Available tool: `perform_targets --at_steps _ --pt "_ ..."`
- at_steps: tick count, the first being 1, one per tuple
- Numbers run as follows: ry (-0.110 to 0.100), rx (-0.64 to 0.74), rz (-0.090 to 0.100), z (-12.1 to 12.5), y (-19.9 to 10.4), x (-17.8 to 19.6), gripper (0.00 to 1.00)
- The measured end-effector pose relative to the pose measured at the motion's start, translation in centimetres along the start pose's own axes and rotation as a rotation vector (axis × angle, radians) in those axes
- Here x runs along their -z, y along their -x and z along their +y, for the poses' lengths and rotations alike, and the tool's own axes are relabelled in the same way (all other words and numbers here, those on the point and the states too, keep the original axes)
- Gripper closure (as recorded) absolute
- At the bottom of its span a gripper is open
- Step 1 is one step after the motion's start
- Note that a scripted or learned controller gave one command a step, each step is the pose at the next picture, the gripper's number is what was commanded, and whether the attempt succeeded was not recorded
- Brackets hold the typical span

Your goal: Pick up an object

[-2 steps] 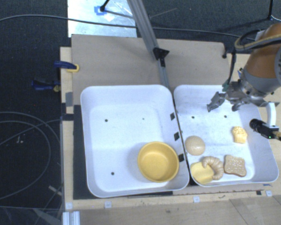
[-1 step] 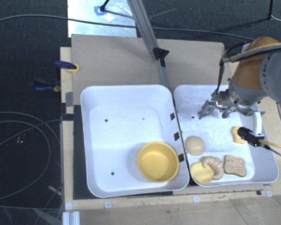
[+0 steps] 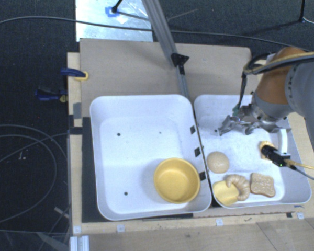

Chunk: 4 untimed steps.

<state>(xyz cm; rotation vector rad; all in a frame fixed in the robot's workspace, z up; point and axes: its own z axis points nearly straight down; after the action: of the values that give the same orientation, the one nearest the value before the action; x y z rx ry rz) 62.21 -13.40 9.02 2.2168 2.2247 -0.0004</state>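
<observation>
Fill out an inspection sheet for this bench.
Surface: left bin and right bin side by side on a board.
Job's things: bowl in left bin; bun, croissant, toast, yellow piece in right bin.
Clutter: nothing seen.
Gripper: gripper over right bin, holding nothing seen.
Cables: loops on floor at left; cable along arm.
Surroundings: clamps at left edge, tripod leg.

Arm (image 3: 298, 82) cut off by the right edge.
</observation>
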Motion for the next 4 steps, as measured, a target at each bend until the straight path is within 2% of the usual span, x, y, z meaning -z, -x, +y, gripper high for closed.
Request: perform_targets --at_steps 1,2,4 --pt "0.004 0.001 0.0 0.1 0.0 1.2 1.0" --pt "0.006 0.002 -0.001 1.3 0.3 6.5 1.0" --pt "0.007 0.004 -0.001 1.6 1.5 15.9 1.0"
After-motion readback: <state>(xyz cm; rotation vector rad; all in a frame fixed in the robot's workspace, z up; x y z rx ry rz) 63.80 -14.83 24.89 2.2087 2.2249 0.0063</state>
